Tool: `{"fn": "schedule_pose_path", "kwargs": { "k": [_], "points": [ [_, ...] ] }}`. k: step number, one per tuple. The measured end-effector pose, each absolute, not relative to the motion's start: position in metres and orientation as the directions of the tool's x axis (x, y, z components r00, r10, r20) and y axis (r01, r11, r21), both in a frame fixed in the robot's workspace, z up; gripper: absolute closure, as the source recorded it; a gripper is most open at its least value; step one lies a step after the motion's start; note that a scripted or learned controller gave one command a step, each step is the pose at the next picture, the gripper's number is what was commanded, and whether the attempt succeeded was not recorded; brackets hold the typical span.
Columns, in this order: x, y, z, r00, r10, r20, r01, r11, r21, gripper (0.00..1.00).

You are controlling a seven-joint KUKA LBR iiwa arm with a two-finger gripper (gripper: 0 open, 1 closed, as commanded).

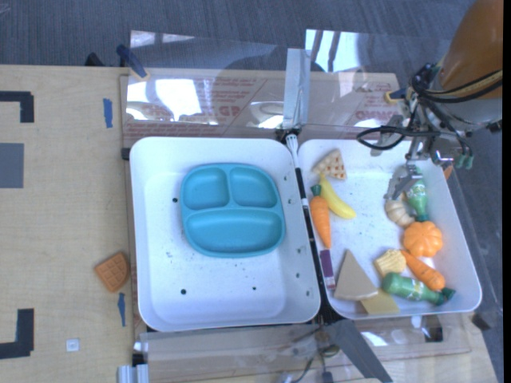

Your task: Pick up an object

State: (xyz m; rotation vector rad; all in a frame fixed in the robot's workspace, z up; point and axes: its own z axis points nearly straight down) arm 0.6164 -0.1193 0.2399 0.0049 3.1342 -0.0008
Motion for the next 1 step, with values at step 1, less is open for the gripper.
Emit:
{"fn": "schedule_pose_path", "kwargs": {
  "k": [1],
  "points": [
    [0.5596, -0.1447, 0.0976, -0.997, -0.082, -0.012, -0.082, 0.997, -0.003, 0.00]
  ]
}}
